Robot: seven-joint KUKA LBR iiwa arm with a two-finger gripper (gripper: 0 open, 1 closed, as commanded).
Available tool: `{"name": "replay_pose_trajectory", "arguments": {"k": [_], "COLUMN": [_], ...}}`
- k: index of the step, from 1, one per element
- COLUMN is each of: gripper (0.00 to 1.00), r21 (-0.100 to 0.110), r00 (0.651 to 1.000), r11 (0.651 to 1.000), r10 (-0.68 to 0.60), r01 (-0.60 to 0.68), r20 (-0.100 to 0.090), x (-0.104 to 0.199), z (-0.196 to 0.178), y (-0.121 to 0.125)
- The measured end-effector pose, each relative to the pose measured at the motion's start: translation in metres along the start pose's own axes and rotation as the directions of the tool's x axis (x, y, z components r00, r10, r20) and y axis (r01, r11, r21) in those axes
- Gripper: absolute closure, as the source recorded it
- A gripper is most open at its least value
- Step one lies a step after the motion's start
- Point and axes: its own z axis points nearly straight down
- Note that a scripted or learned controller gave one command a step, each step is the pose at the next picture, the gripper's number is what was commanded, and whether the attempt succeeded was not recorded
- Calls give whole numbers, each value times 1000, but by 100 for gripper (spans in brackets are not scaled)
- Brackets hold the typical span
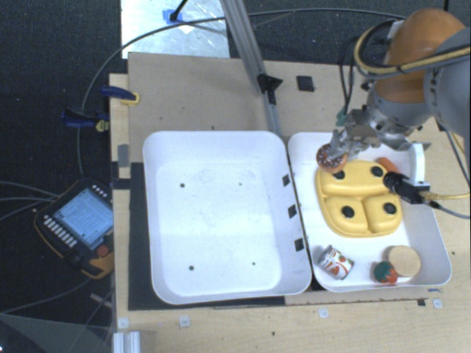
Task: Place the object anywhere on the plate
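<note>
Yellow sectioned plate (360,199) in right bin (440,259). Gripper (337,151) above plate's far-left corner; small round brownish object (329,157) at its tip, grip state unclear. Advice: lower inward over compartment, release low, avoid rim.

A tan desk on dark carpet, seen from above.
We see the desk (199,94) standing on dark speckled floor (51,35), with black cables (96,87) looping across the floor at left. A handheld control pendant (77,223) with a lit blue screen lies beside the desk's left edge, and a bright pale panel (173,20) sits beyond its far side.
</note>
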Motion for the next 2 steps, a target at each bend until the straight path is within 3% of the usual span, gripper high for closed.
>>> {"name": "replay_pose_trajectory", "arguments": {"k": [2], "gripper": [100], "r21": [-1], "r00": [1000], "r11": [1000], "r10": [0], "r01": [0], "r20": [0], "x": [111], "z": [13], "y": [24]}}
